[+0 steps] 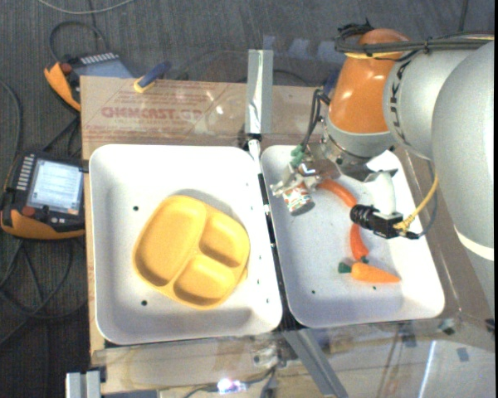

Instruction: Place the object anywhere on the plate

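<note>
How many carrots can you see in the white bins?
3, all in the right bin. One carrot lies near the front, one stands just above it, and one sits further back beside the arm. The arm may be hiding more.

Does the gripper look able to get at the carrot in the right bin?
Probably yes. The carrot lies bare on the right bin floor, nothing on top, and the gripper sits in the same bin.

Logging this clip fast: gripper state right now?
Gripper: over the right bin, near its upper-left corner; open or shut cannot be told, nor whether it holds anything.
</note>
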You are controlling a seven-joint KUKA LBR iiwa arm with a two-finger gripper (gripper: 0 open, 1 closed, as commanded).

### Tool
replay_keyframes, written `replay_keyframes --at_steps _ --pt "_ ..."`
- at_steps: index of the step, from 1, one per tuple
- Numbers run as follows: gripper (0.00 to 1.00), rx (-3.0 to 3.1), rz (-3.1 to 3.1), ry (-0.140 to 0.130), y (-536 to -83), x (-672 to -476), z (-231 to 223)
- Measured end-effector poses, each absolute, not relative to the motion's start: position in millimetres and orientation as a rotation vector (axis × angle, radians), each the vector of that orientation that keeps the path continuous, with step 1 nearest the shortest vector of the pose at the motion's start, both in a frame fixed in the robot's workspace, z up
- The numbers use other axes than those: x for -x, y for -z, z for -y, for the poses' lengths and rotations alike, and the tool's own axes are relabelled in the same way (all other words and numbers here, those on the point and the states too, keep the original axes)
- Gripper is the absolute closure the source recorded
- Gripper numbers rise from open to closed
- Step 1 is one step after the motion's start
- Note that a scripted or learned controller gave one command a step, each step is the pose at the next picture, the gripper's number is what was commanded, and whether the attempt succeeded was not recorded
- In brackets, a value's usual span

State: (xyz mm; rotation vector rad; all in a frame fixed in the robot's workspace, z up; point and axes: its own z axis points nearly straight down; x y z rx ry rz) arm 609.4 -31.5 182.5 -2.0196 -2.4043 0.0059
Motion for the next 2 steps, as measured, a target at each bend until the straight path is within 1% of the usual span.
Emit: replay_keyframes --at_steps 1,2 --pt "1.0 1.819 2.558 -0.003 -182.6 -563.5 -39.4" --pt "0.0 1.82 2.557 -0.003 -182.6 -563.5 -39.0"
